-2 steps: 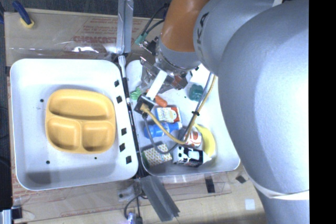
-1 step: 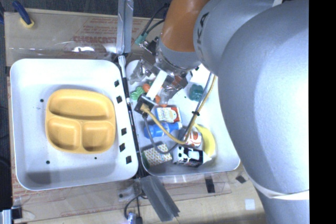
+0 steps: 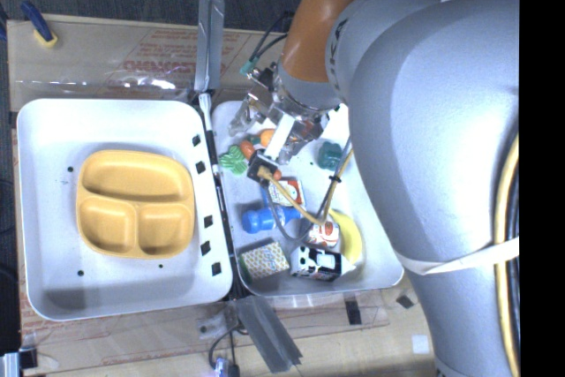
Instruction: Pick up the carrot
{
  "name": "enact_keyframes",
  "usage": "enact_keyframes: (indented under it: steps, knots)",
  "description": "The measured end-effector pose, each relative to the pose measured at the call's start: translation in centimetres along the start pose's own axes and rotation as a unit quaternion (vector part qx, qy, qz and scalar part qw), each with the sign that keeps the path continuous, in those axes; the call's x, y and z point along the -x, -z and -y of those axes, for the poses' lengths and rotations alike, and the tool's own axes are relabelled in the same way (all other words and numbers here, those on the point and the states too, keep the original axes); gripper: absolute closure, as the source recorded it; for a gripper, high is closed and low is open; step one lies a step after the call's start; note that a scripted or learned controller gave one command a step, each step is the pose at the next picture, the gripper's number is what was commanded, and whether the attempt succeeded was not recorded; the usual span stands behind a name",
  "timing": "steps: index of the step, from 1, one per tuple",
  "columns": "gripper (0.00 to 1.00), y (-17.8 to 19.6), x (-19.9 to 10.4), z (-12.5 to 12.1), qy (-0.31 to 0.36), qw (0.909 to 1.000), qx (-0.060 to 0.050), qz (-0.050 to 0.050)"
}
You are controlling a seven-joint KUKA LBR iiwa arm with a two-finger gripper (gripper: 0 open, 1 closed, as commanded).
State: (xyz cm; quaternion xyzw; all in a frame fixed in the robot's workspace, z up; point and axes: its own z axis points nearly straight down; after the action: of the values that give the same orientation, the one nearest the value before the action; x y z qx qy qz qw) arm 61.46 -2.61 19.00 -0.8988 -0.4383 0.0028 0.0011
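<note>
Tan cardboard-covered surface [image 3: 106, 44] carries two shallow white plastic bins side by side: left bin [image 3: 35, 190] toward 9 o'clock, right bin [image 3: 381, 265] toward 3 o'clock, edges touching. Small blue-and-yellow object [image 3: 39, 24], too small to identify, lies at 10 o'clock corner.

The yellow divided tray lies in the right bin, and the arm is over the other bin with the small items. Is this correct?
Not quite. The camera view shows the yellow divided tray in the left bin, not the right one. The arm is over the other bin, with the small items.
</note>
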Motion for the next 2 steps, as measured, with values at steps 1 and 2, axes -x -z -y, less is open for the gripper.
enact_keyframes:
  steps: [1, 2]
  knots:
    - [0.0, 0.2, 3.3, -5.0, 0.024, 0.9997, 0.001, -0.002]
    - [0.0, -8.5, 3.3, -7.9, 0.098, 0.9952, -0.001, -0.001]
